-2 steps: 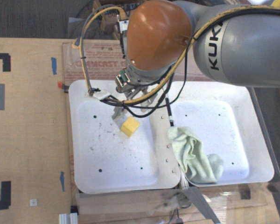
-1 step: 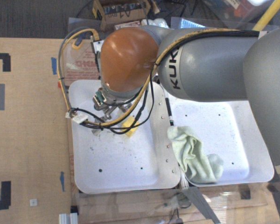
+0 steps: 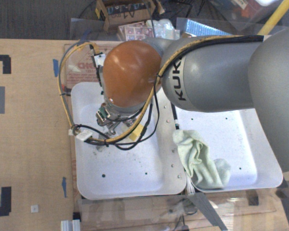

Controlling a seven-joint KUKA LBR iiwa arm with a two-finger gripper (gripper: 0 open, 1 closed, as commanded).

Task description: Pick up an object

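Two bins (image 3: 135,182): shallow white plastic, speckled.
Cloth (image 3: 201,160): pale green, crumpled, right bin.
Gripper (image 3: 111,124): over left bin; grip cannot be told.

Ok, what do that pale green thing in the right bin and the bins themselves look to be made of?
Pale green thing: seemingly soft cloth, matte, judging by its crumpled folds and limp drape over the right bin edge. Both bins, left bin included: probably rigid plastic, smooth white with rounded, moulded-looking corners.

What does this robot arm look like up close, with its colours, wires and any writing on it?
The arm is a thick, rounded grey tube bearing black KUKA lettering. Above the wrist sits a glossy orange dome. Black and yellow cables loop around it, down to the small metal gripper, with a white connector hanging off.
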